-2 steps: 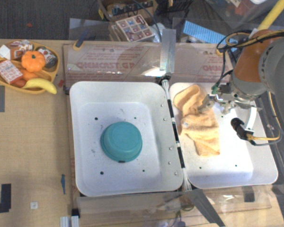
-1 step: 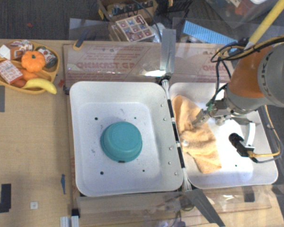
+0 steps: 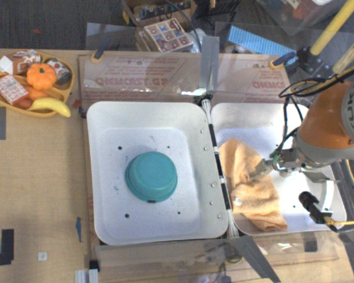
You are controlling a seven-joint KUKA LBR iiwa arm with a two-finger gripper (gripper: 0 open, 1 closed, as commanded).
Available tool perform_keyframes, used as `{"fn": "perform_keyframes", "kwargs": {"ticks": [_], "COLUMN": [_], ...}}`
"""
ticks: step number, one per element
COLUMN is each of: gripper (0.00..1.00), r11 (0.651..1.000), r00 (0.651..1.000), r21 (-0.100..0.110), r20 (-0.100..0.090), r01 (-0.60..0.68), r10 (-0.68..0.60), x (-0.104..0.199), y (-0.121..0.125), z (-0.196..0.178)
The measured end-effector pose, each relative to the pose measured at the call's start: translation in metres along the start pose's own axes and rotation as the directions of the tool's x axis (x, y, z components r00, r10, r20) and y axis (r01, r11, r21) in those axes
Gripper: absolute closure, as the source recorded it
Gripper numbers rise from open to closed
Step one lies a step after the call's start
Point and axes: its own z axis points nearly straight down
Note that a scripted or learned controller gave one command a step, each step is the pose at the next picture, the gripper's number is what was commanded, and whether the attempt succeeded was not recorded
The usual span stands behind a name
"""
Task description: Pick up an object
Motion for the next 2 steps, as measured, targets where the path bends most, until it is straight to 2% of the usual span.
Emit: {"fn": "perform_keyframes", "kwargs": {"ticks": [1,2], "gripper": [0.00,0.00], "r11": [0.999,0.998], "r00": [0.999,0.999], "r21": [-0.003,0.007], "r20": [0.001,-0.001], "r01": [0.039,0.055], "r10": [-0.039,-0.055], "x": [0.036,0.048], "y": [0.072,0.050], "z": [0.000,-0.095]}}
